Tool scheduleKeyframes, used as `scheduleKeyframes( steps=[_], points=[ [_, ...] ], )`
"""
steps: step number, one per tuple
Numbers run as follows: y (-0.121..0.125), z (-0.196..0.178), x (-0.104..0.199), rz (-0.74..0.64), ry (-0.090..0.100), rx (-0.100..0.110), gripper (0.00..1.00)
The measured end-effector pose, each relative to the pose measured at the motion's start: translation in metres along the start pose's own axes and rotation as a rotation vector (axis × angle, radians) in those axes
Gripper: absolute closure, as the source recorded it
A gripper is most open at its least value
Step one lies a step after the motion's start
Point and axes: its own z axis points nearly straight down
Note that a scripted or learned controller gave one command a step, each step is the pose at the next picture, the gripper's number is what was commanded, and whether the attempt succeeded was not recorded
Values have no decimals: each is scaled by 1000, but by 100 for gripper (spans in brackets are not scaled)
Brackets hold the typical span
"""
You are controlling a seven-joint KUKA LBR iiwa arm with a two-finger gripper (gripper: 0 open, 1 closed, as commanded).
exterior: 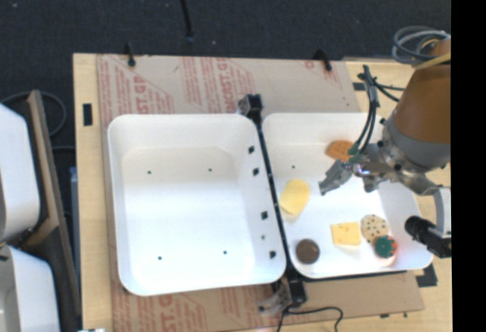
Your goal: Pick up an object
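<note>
Dark carpet surrounds your desk (190,83), which carries two white bins. Your hand (343,173) hangs over the right bin (304,133), fingers spread, gripping nothing. Risk: the yellow piece (295,197) lies just beside the divider, so a descent there may strike the wall. That bin also holds an orange piece (339,149), cheese wedge (346,235), cookie (373,226), green ball (385,247) and brown disc (307,251). No objects lie in the left bin (182,201).
</note>
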Motion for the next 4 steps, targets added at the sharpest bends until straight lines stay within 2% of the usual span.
scheduleKeyframes(
  steps=[1, 2, 3, 4],
  points=[
    [45, -77, 26, -62, 0, 8, 0],
    [84, -81, -4, 8, -1, 16, 0],
    [121, 20, -2, 7, 0, 25, 0],
    [81, 127, -35, 10, 0, 24, 0]
  ],
)
